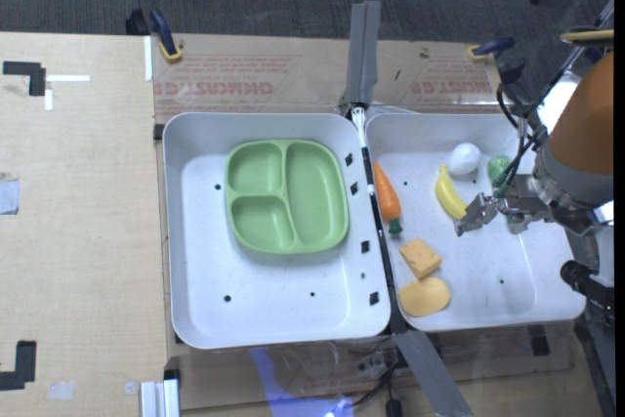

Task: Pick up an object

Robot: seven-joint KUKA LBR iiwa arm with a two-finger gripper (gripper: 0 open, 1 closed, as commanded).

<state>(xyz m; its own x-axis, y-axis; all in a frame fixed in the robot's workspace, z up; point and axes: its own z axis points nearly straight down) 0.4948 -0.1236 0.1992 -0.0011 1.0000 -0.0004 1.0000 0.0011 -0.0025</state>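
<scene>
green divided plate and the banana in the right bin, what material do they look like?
Green divided plate: looks like moulded plastic, matte to satin; uniform pale green, rounded rim, soft sheen, three compartments formed in one piece.
Banana: probably a plastic or rubber toy; flat, even yellow, smooth surface, no speckling. Too small to tell hard from soft.
</scene>
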